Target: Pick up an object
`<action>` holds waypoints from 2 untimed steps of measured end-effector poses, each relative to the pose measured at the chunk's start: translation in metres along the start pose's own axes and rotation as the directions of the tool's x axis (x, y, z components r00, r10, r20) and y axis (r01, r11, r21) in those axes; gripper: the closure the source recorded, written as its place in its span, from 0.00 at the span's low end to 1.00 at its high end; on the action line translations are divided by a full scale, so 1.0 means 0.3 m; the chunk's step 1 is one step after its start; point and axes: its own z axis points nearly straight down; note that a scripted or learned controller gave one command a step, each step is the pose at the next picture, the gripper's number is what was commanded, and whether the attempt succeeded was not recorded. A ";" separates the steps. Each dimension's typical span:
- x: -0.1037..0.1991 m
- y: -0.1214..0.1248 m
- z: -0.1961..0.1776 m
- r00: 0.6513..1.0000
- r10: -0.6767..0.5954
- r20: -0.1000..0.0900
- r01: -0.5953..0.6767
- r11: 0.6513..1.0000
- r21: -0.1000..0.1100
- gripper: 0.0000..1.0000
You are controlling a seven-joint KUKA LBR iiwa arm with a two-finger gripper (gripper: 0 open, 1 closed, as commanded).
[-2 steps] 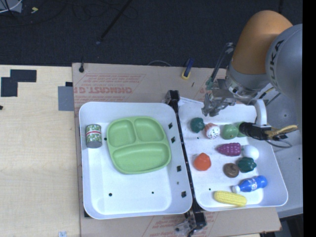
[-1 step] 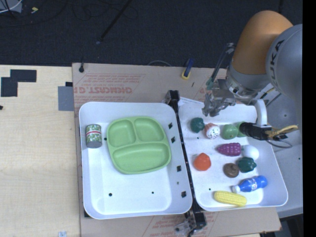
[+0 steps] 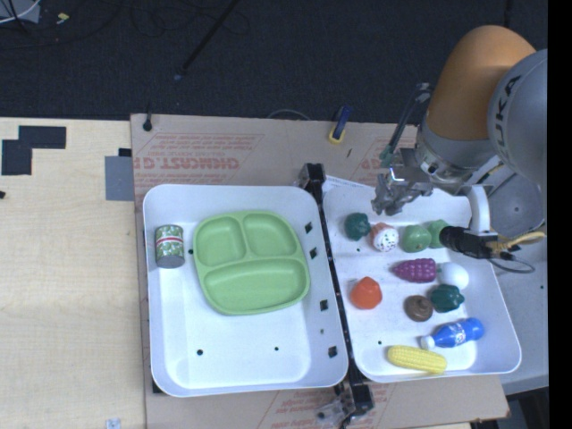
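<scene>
My gripper [image 3: 391, 204] hangs over the back of the right bin [image 3: 500, 351], just above and between a dark green item [image 3: 357, 226] and a white ball with red spots [image 3: 385, 238]. Nothing shows in its grasp. Also in this bin lie a light green piece [image 3: 416, 237], a purple grape bunch [image 3: 416, 269], a white ball [image 3: 454, 275], an orange-red fruit [image 3: 365, 293], a brown lump [image 3: 417, 307], a dark green vegetable [image 3: 447, 298], a blue bottle [image 3: 456, 333] and a yellow corn cob [image 3: 416, 358].
The left bin [image 3: 179, 347] holds a green divided plate [image 3: 252, 260] and a small can [image 3: 169, 245] standing near its left wall. The ridge between the bins [image 3: 329, 275] runs just left of the gripper. A blue and yellow clip [image 3: 339, 125] lies on the cardboard behind.
</scene>
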 end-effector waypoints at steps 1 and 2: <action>0.015 0.024 -0.014 1.000 -0.001 -0.001 0.001 1.000 -0.003 1.00; 0.056 0.025 0.019 1.000 -0.002 -0.001 0.002 1.000 0.001 1.00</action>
